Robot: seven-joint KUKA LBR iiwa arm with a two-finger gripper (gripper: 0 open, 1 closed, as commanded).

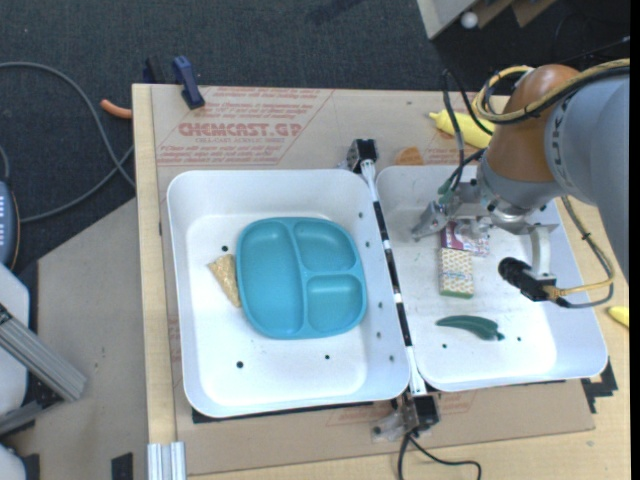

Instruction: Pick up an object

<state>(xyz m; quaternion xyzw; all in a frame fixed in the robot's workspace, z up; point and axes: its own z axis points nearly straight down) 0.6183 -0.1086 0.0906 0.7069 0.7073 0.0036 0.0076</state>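
My gripper (452, 218) hangs low over the far part of the right bin (560, 358), reaching in from the right. Directly beneath it lies a small maroon and white packet (466, 239), partly covered by the gripper. Just in front of the packet sits a yellow-green checkered block (457, 272). A dark green pepper-shaped object (470, 326) lies nearer the front of the same bin. In the left bin (200, 368) a teal divided plate (300, 276) rests with a tan textured piece (224, 271) poking out from under its left edge.
A black hinge strip (388, 268) runs between the two bins. Behind the right bin, on the cardboard, lie a yellow banana-like toy (452, 124) and a small orange object (408, 156). A blue clamp (187, 80) grips the board's far left edge.
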